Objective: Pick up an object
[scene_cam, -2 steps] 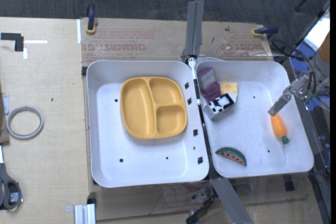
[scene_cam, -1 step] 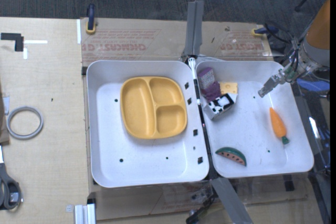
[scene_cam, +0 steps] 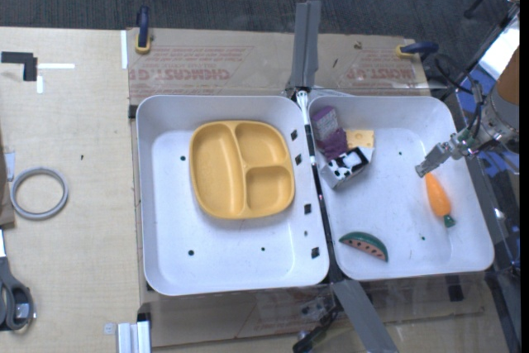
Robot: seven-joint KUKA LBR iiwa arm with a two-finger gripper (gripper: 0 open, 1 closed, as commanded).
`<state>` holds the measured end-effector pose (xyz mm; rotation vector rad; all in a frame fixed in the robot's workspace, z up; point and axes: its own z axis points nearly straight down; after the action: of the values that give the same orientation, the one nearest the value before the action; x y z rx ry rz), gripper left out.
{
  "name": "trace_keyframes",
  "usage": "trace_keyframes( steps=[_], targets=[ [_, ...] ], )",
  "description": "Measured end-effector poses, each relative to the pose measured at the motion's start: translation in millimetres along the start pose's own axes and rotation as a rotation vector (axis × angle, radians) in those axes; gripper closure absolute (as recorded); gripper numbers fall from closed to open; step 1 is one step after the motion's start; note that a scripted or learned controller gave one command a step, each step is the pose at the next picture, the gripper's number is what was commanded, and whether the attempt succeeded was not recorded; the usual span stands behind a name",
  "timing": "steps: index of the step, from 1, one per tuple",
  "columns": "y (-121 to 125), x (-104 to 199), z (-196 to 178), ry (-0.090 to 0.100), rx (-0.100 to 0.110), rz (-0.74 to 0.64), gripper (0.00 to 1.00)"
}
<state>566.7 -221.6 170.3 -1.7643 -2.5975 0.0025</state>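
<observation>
The right-hand shallow white bin (scene_cam: 463, 260) holds the small orange toy carrot (scene_cam: 437, 196) near its right wall, long axis running near-to-far, green tip nearest. The grey arm's jaws (scene_cam: 433, 160) hover just above its upper end; whether they are parted I cannot tell. A yellow divided plate (scene_cam: 242, 169) lies in the left bin on the pale wooden surface (scene_cam: 66, 277).

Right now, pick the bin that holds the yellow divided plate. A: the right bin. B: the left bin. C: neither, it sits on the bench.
B: the yellow divided plate lies inside the left bin, while the right bin holds the carrot and the watermelon slice.
</observation>
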Motion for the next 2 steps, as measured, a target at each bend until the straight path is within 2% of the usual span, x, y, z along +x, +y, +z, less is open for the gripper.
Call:
trace_keyframes(
  steps=[1, 2],
  targets=[
    [-24.8, 14.5, 79.6, 0.006, -0.002, 0.125, 0.00],
    [-24.9, 13.6, 71.4, 0.003, -0.001, 0.123, 1.00]
  ],
)
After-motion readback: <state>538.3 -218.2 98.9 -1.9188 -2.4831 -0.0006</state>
